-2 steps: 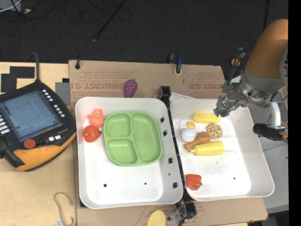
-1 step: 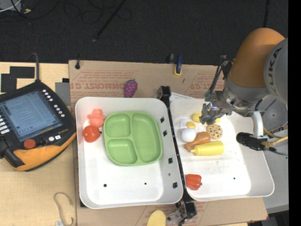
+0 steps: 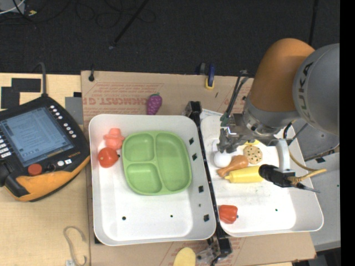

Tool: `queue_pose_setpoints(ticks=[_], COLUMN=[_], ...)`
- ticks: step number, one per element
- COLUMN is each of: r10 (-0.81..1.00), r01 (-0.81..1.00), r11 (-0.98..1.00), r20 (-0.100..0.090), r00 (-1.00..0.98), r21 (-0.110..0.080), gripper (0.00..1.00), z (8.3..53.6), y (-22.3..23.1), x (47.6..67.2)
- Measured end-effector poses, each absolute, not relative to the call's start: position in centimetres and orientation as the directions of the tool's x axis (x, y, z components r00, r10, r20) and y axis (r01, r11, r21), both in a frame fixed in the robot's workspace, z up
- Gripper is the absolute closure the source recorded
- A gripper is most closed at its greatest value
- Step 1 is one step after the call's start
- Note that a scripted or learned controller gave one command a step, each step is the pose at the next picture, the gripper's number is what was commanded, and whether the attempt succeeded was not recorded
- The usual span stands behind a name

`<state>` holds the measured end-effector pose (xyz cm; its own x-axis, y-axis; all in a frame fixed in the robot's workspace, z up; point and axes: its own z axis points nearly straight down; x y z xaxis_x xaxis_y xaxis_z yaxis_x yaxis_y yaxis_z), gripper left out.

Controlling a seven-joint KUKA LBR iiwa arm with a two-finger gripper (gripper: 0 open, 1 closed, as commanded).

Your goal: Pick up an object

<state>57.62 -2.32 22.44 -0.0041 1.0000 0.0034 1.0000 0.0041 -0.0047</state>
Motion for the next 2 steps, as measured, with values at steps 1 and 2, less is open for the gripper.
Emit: queue_pose_setpoints(ticks=[1,2], r10=[1.0,1.0], r01=[1.0,1.0], r11=[0.003,0.003], r20=[0.003,0.001], r00=[-0.003,-0.003], r21=[-0.006,-0.006], gripper=[1.0,1.0], z=[21.6,21.3], y=[3.1,8.1], x=[55.9,53.9])
